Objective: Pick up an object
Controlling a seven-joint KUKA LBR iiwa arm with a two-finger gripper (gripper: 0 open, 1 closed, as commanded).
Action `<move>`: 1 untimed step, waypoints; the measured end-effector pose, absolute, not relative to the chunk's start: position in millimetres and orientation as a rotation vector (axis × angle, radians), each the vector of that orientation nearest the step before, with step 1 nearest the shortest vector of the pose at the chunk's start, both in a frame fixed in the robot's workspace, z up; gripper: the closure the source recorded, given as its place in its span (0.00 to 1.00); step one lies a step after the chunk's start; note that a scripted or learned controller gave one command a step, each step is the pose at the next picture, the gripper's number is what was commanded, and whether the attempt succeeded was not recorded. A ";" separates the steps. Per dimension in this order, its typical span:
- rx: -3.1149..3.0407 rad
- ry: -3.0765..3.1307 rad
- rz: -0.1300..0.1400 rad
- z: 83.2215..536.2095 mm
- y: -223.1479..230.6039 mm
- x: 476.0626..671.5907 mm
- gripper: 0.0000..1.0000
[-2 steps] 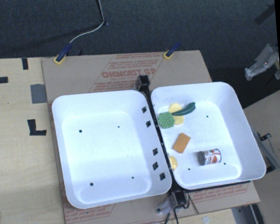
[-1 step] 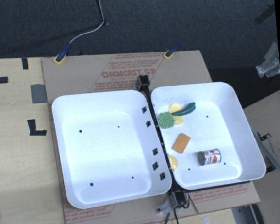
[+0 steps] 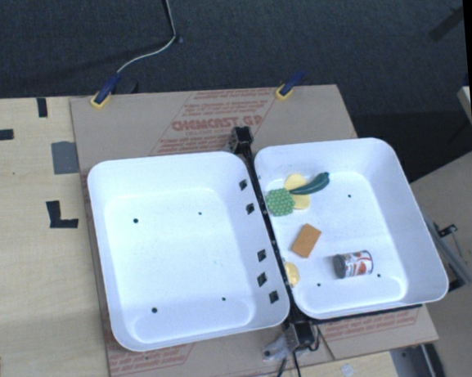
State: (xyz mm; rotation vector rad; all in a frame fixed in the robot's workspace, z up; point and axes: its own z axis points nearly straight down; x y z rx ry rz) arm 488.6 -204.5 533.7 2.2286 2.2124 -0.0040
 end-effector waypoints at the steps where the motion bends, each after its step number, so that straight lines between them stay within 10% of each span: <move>1: 2.232 2.234 -0.013 348.2 -184.3 482.2 1.00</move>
